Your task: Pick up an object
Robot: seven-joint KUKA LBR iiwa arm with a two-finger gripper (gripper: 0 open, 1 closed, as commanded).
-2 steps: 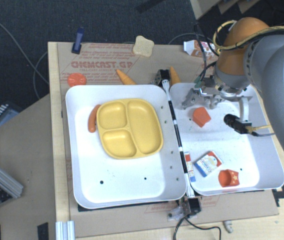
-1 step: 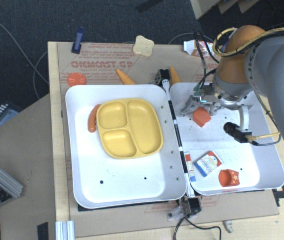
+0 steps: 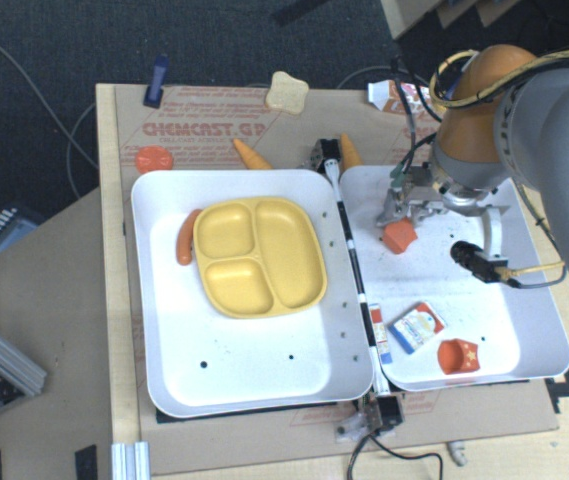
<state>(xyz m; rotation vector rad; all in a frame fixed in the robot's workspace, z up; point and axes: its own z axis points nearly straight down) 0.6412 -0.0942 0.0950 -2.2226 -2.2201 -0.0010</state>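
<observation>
Camera view: the left bin (image 3: pixel 164 348) contains a yellow divided plate (image 3: pixel 259 255) with a sausage (image 3: pixel 184 240) beside it. In the right bin (image 3: pixel 524 338), an orange block (image 3: pixel 399 236) lies directly below the gripper (image 3: pixel 402 211). Whether the block sits between the fingers cannot be determined. Risk, as a judgement: an off-centre closure may push the block aside, so the lift comes up without it.

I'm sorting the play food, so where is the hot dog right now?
The hot dog lies in the left bin, against the left edge of the yellow divided plate, on the side away from the arm.
</observation>
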